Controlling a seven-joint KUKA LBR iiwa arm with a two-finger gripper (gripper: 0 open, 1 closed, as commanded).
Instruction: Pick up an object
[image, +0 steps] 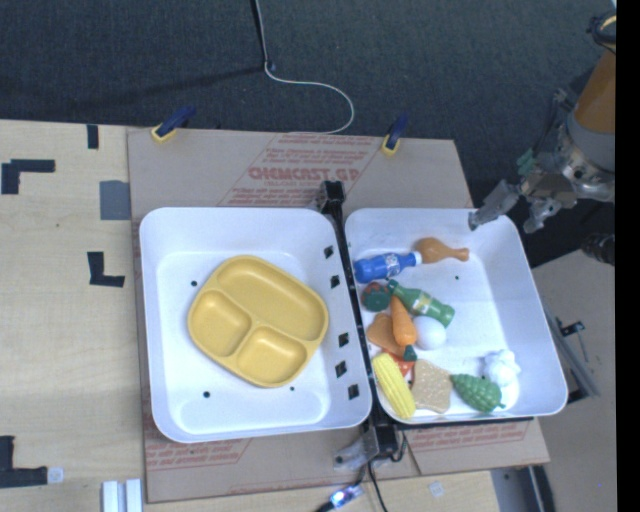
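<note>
The right bin (535, 300) holds several toy foods. A blue bottle (385, 266) and a brown drumstick (441, 250) lie near its far side. Below them are a green bottle (423, 303), a carrot (402, 320) and a white egg (431, 335). A corn cob (393, 386), a tan cracker (432, 386), a green bumpy vegetable (476, 392) and a white piece (501, 366) line the near side. My gripper (510, 212) hovers over the bin's far right corner, above and to the right of the drumstick. It is open with nothing between its fingers.
The left bin (165, 300) holds a yellow divided plate (258, 320). Both bins rest on a cardboard sheet (290, 170) with clips at its far edge. A white cable (300, 80) runs across the dark floor behind.
</note>
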